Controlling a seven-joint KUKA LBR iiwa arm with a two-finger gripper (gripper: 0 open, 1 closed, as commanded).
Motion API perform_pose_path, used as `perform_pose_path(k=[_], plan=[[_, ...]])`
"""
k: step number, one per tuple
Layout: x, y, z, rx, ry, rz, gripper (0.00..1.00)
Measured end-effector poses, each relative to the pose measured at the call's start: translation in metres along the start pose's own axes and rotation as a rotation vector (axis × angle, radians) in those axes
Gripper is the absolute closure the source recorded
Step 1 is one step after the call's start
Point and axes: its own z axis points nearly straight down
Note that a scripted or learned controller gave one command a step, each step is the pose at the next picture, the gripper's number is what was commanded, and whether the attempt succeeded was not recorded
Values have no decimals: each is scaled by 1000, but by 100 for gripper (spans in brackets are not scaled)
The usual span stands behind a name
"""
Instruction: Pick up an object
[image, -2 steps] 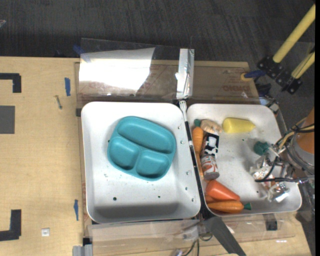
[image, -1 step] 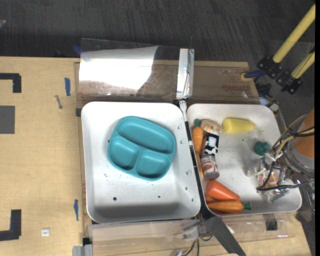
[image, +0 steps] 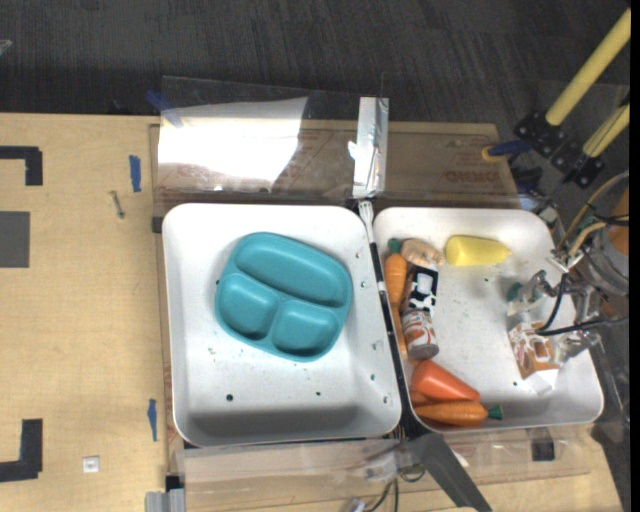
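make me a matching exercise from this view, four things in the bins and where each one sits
Things:
1. teal divided plate
2. yellow object
3. large orange carrot
4. small bottle with a black and white label

Places:
A. far end of the right bin
B. near end of the right bin, by its left wall
C. middle of the left bin
D. along the right bin's left wall, about halfway down

Pairs: 1-C, 2-A, 3-B, 4-D
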Motion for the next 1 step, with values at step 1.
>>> perform_pose_path(k=[1], plan=[[18, 5, 39, 14, -9, 72, 0]])
